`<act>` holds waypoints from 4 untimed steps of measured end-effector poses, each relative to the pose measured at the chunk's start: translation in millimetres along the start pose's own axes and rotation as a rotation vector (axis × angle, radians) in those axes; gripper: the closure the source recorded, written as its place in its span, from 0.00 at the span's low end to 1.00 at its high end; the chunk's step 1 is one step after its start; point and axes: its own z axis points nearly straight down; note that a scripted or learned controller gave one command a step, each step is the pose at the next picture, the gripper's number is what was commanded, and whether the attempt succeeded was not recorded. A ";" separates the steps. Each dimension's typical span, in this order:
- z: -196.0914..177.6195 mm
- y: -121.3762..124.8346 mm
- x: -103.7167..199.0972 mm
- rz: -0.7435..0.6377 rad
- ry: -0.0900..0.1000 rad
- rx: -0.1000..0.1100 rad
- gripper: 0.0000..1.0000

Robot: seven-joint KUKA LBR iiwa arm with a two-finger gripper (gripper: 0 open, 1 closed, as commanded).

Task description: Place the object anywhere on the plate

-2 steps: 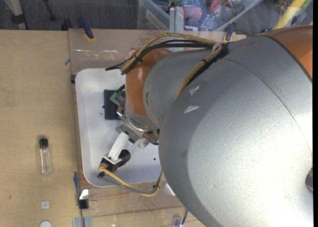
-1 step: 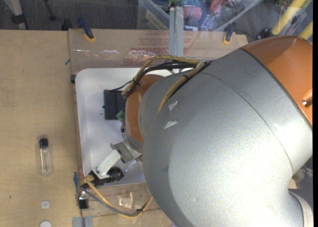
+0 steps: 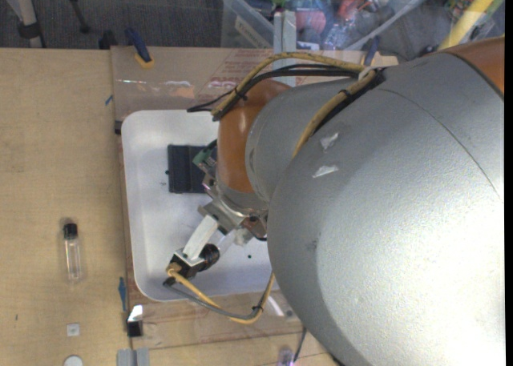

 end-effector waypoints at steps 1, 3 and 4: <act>52.9 48.0 -69.3 -0.561 0.015 -0.015 1.00; -101.1 3.4 -7.2 -0.846 0.001 -0.002 1.00; -101.2 3.3 -7.2 -0.846 0.001 -0.002 0.00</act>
